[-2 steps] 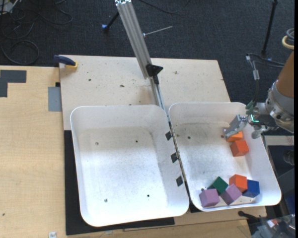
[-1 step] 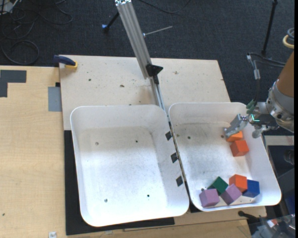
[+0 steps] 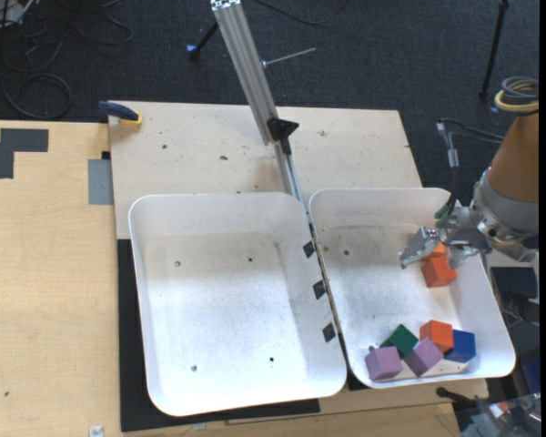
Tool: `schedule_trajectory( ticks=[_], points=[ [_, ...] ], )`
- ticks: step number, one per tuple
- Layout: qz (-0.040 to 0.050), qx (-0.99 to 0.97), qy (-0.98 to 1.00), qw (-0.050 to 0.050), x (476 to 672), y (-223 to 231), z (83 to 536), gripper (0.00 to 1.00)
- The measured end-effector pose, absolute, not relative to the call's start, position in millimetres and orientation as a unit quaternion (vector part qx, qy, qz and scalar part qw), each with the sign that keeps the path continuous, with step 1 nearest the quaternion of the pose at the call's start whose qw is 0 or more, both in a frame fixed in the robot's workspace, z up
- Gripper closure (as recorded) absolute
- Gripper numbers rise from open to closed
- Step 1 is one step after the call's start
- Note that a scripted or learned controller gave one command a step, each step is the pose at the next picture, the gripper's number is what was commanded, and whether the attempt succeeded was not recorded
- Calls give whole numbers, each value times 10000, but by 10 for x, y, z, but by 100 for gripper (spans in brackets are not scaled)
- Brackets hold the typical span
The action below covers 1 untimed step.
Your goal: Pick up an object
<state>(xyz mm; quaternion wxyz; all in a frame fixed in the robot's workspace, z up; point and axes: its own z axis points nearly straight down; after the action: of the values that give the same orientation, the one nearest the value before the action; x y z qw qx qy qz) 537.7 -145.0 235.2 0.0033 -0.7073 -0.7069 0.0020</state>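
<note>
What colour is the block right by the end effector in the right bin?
Orange-red block, seen in the camera view, beside the end effector.

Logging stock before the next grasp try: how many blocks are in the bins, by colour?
Orange blocks: 2 (one near the gripper, one in the cluster)
Purple blocks: 2
Green block: 1
Blue block: 1
Total: 6

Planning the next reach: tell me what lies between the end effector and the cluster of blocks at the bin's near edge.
In the camera view, an orange block sits just under the end effector; below it, bare floor of the right bin runs to the green block.
</note>
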Motion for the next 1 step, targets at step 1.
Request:
schedule_trajectory(
  ticks=[1],
  points=[
    [24,-7078,-7063,42,5454,-1407,1774,0]
  ],
)
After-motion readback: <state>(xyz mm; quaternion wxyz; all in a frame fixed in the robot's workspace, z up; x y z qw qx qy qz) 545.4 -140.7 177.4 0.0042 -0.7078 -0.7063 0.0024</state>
